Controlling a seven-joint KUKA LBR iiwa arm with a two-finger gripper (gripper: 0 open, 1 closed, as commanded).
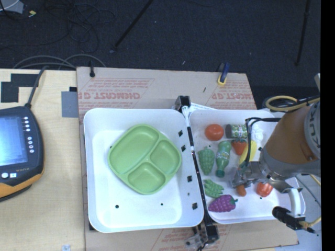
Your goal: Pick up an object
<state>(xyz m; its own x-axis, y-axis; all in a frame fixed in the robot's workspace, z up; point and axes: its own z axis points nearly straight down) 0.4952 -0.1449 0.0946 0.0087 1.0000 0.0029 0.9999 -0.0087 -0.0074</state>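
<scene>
Clutter is gathered in the right bin (272, 216), taken here as the landmark, while the left bin (99, 192) beside it bears a green divided plate (145, 159). Inside the right bin, toward its far wall, a red tomato (214, 132) is seen, and a small can (236, 131) lies just beside it. Along the side next to the divider, a green ridged vegetable (206, 160) and a green bottle (223, 157) are laid close together. Nearer the front wall, a leafy green piece (213, 187) and a purple bunch of grapes (222, 204) are found, almost touching. A yellow item (252, 151) and an orange-red piece (238, 147) are partly covered by the arm.

The gripper (244, 180) is lowered into the middle of the right bin, with a small orange object (241, 190) just below it and a red object (264, 189) near it on the outer side. Whether its opening is wide or narrow cannot be told, and nothing is seen to be held. Much of the bin's outer part is hidden by the arm's orange band (285, 135). A handheld control pendant (18, 148) is rested on the bench well away from the right bin, beyond the left one.
</scene>
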